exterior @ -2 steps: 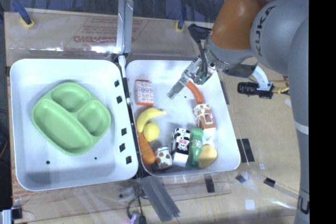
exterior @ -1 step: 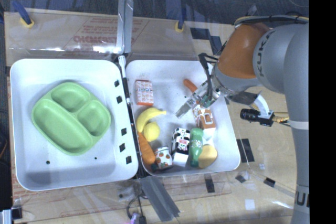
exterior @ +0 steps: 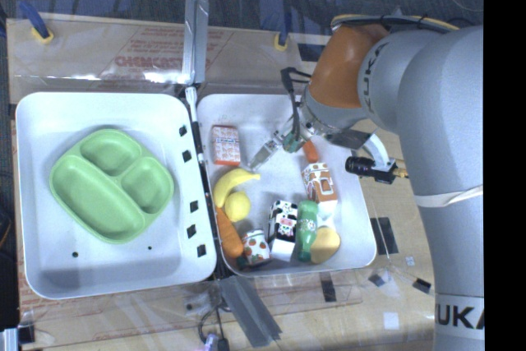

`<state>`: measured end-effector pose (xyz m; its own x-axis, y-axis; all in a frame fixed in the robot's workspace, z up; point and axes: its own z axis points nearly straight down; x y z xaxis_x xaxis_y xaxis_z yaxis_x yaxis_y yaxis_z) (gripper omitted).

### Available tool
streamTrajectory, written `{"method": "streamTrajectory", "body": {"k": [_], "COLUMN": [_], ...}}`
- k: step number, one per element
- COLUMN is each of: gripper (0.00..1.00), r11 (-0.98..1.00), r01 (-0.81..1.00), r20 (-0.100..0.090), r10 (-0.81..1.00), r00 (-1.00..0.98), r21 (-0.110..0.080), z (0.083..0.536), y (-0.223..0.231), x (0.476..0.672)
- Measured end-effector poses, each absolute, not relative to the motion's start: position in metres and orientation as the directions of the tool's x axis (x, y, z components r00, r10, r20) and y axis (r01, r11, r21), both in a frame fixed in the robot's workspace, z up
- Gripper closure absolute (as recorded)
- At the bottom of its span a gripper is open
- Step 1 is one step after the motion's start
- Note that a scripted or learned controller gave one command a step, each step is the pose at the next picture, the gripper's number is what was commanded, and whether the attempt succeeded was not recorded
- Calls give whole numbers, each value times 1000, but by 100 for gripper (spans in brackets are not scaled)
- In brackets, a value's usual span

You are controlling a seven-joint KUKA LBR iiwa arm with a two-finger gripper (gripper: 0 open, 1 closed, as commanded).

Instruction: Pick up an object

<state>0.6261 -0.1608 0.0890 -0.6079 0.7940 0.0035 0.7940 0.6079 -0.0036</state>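
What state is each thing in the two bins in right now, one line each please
Gripper: open, low over the right bin, holding nothing.
Green plate: right side up in the left bin, nothing on it.
Banana: lying flat, touching the lemon.
Carrot: lying flat by the wall.
Green bottle: lying on its side.
Orange packet: lying flat.

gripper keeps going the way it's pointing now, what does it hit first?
The gripper points down-left over the right bin. Its line looks set to meet the bin floor near the banana first, possibly the banana itself. Depth is unclear from this view.
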Motion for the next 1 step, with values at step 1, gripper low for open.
{"method": "streamTrajectory", "body": {"k": [1], "gripper": [0], "r11": [676], "r01": [737], "r20": [5], "r10": [737], "r00": [-676], "r21": [-3], "z": [89], "y": [-163], "x": [551]}}
